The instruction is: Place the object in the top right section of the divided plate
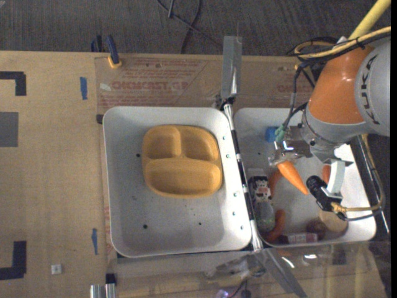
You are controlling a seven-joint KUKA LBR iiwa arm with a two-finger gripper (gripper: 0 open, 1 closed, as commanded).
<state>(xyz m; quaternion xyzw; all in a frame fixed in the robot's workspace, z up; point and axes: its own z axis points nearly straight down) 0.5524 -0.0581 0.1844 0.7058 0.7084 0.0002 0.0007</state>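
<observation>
Orange and tapered, the carrot [293, 175] lies in the right bin [366, 228], its blunt end under the gripper [286, 150]; finger state unclear. Smooth yellow divided plate [182, 161] with 3 sections sits in the left bin's [124, 216] upper middle.

Grey KUKA arm [372, 98], black lettering on the housing, wide orange band above the end effector [286, 151]. Metallic silver end effector body; black cables loop behind it, yellow hose further up.
</observation>
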